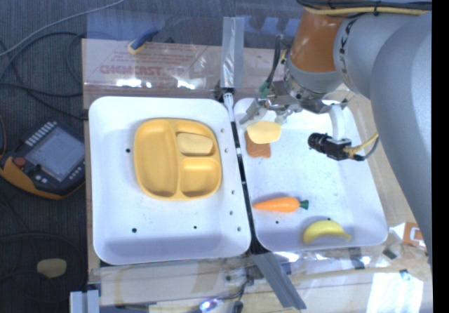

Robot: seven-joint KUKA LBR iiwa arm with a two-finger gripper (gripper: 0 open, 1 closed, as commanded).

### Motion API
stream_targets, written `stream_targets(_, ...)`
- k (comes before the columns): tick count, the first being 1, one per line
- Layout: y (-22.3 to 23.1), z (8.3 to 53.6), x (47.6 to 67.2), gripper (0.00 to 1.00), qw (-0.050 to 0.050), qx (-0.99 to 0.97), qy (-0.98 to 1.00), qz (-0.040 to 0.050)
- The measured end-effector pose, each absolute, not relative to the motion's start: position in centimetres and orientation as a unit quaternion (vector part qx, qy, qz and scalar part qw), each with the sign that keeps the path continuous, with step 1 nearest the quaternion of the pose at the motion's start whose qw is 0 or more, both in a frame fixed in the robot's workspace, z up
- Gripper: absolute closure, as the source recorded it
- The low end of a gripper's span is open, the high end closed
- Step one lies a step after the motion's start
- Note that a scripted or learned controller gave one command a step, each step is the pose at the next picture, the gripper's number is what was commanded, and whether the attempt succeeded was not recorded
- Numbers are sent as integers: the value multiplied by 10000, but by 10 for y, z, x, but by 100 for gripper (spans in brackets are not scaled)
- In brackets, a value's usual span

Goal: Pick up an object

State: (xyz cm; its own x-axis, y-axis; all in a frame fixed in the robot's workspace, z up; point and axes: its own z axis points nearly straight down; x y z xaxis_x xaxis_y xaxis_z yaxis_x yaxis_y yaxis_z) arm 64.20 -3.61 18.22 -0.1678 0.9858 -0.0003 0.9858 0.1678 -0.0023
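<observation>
My gripper (266, 116) hangs over the far left corner of the right bin (358, 196), its fingers spread open. Just under the fingertips lies a pale yellow rounded piece (264, 132), partly over a small brown block (259, 149); I cannot see the fingers closed on it. Nearer the front of the same bin lie an orange carrot (278, 204) and a yellow banana (325, 231).
The left bin (116, 220) holds a yellow divided plate (177, 158). A raised divider (238, 164) runs between the bins. A black cable fitting (328, 144) hangs off the arm over the right bin. A pendant (49, 157) lies on the floor at left.
</observation>
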Motion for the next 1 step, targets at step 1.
stream_targets(1,-50,182,640,100,7,-5679,-8231,22)
